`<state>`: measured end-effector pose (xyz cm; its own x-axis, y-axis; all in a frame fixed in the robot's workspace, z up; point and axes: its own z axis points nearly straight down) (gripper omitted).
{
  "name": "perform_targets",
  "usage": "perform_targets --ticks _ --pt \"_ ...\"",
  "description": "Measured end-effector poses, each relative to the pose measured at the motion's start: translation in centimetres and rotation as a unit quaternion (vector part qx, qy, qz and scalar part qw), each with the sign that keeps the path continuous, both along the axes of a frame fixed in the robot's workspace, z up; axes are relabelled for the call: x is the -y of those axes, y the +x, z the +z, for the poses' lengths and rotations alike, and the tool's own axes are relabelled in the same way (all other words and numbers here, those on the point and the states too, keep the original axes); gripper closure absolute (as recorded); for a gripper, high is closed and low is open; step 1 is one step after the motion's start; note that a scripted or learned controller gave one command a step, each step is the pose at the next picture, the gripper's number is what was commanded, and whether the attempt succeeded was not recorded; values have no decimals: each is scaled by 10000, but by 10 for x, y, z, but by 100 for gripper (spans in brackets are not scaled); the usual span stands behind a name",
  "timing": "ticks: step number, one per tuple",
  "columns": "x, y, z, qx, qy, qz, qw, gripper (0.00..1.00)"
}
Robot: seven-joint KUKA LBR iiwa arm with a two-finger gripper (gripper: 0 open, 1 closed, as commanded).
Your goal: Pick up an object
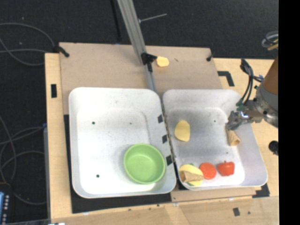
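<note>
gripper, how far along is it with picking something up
Done: the gripper has reached the right bin. In hand: it sits just above a small tan piece, but nothing is seen between its fingers. Left: grasping and lifting it.

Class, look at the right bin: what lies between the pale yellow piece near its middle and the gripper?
In the camera view, only bare white bin floor separates the yellow piece from the gripper.

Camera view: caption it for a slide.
Gripper poised above a tan block in the right bin; green bowl in the left.
</note>
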<state>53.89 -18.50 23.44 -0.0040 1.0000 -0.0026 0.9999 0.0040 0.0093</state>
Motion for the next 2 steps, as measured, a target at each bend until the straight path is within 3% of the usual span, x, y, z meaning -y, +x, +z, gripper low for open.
perform_targets --ticks 1,2 --pt "1 2 35 -14 4 3 10000 100" --pt "-52 17 41 -31 16 26 10000 100"
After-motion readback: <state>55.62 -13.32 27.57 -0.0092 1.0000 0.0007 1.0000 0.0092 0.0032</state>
